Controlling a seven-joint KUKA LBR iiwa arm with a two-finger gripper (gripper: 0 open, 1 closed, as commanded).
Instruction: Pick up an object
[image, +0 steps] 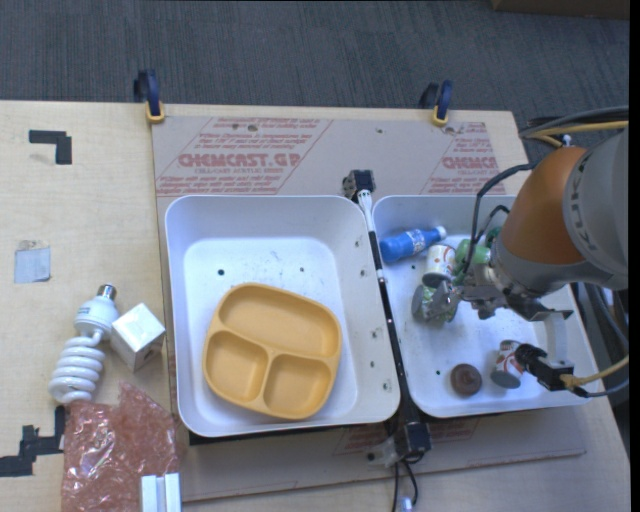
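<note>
You get bright, even overhead light; the bins (262, 212) glare white. Shadows are soft and short under the tray (272, 350). Focus is slightly soft throughout.

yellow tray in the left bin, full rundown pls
The yellow tray is a rounded, plastic-looking divided plate with three compartments: one long one along the far side, two smaller ones nearer the camera. All look bare. It lies flat, right side up, slightly rotated, on the floor of the left bin, toward its near wall.
</note>
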